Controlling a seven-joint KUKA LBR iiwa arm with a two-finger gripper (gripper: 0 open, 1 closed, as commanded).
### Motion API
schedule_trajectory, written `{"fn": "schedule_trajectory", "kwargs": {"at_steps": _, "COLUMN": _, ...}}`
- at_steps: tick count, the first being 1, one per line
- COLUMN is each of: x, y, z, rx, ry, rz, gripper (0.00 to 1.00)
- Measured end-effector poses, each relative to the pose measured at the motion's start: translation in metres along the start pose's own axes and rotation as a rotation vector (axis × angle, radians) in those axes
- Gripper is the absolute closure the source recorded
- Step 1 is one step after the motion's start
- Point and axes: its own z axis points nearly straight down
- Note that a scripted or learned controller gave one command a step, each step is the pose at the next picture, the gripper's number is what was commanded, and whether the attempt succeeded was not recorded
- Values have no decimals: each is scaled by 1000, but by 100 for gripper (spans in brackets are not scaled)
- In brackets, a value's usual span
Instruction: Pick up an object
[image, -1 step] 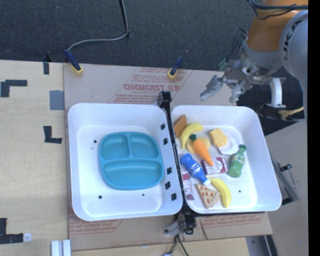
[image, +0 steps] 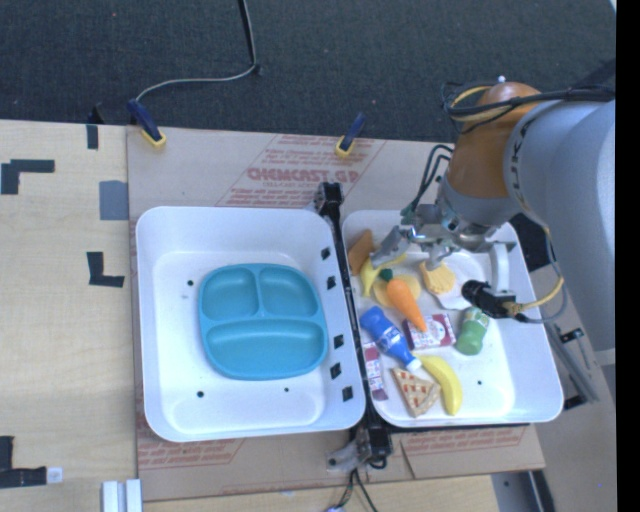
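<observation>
The right bin (image: 530, 395) holds several toy foods: an orange carrot (image: 405, 300), a blue bottle (image: 386, 336), a pizza slice (image: 414, 391), a yellow banana (image: 447, 385), a green bottle (image: 472, 333), a red and white packet (image: 431, 333) and a pale yellow wedge (image: 437, 276). My gripper (image: 441, 258) is low over the far part of this bin, just above the wedge. Its fingers (image: 388, 248) are spread wide, with nothing gripped between them. A second yellow piece (image: 371, 279) and an orange piece (image: 360, 244) lie by the bin's left wall.
The left bin (image: 160, 250) contains a blue divided plate (image: 263, 320). A black clip rail (image: 338, 270) joins the two bins. The grey arm and its orange band (image: 480, 160) cover the right bin's far right corner. Cardboard lies under both bins.
</observation>
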Motion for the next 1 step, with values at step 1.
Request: {"fn": "schedule_trajectory", "kwargs": {"at_steps": 1, "x": -8, "y": 17, "z": 49, "rx": -6, "ry": -1, "rz": -1, "gripper": 0}}
